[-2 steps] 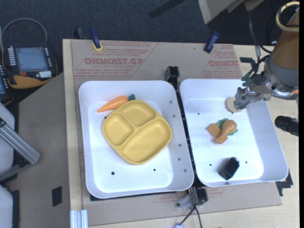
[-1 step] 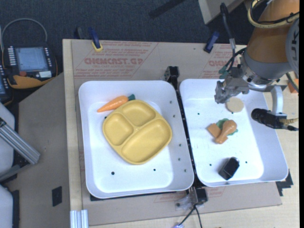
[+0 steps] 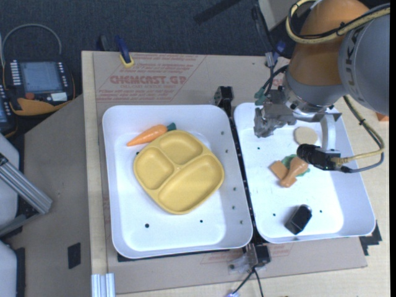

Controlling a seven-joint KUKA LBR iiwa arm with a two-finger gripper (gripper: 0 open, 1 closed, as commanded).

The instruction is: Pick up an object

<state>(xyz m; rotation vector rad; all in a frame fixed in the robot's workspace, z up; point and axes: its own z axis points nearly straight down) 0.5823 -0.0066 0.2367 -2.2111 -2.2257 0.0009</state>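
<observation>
The grey arm (image 3: 346, 48) is seen entering from three o'clock, its gripper (image 3: 267, 127) hung over the right bin (image 3: 352, 218) (whether the jaws are spread cannot be told). In the left bin (image 3: 117, 184) a yellow divided plate (image 3: 178, 172) is set, a toy carrot (image 3: 146, 135) at its eleven o'clock. At the gripper's five o'clock lies a second carrot (image 3: 289, 171); a black block (image 3: 299, 219) is at six, a beige disc (image 3: 305, 135) at three.
</observation>
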